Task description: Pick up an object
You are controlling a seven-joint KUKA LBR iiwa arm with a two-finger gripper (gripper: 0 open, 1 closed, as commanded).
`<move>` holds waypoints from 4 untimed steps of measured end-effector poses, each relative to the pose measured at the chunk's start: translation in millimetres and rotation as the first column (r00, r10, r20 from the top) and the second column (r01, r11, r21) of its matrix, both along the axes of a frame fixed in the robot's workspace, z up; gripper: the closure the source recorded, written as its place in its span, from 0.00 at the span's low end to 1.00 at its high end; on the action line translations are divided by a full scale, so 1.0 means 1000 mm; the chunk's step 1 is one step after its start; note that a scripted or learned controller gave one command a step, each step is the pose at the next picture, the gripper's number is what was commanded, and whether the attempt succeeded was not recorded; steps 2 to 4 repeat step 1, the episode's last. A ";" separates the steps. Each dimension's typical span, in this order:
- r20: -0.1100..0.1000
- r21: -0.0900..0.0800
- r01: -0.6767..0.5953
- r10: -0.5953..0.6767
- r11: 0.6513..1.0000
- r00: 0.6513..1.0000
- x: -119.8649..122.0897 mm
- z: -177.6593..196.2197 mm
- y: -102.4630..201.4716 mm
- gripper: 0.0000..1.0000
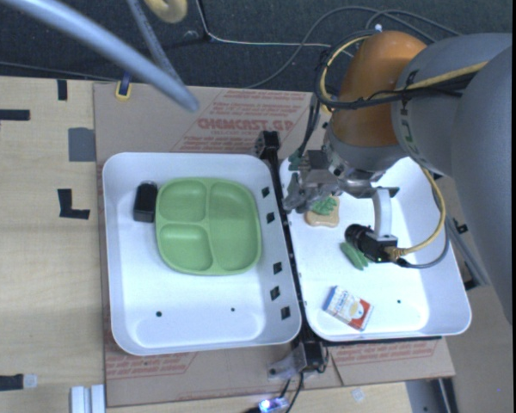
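Note:
My gripper (306,194) hangs low over the near-left part of the right bin (439,304), close to the wall between the two bins. Right beside it, partly under the wrist, lies a small tan object (322,218) with a bit of green (328,205) on top. Whether the gripper touches it is hidden by the wrist. A green object (355,255) lies a little further into the bin. A small white, orange and blue box (347,307) lies near the bin's front edge.
The left bin (129,308) bears a green divided plate (209,225) with a small black object (144,202) at its left side. Black clips line the wall between the bins (281,256). A grey pole (86,33) crosses the top left.

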State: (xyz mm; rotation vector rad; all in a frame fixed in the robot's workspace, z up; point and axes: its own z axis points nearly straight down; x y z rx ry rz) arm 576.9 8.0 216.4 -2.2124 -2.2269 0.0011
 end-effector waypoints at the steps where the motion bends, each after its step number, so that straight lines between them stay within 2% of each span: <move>1: -0.001 0.000 0.000 0.000 1.000 1.000 -0.007 -0.009 0.052 1.00; 4: -0.001 0.000 0.000 0.000 1.000 1.000 -0.007 -0.009 0.052 1.00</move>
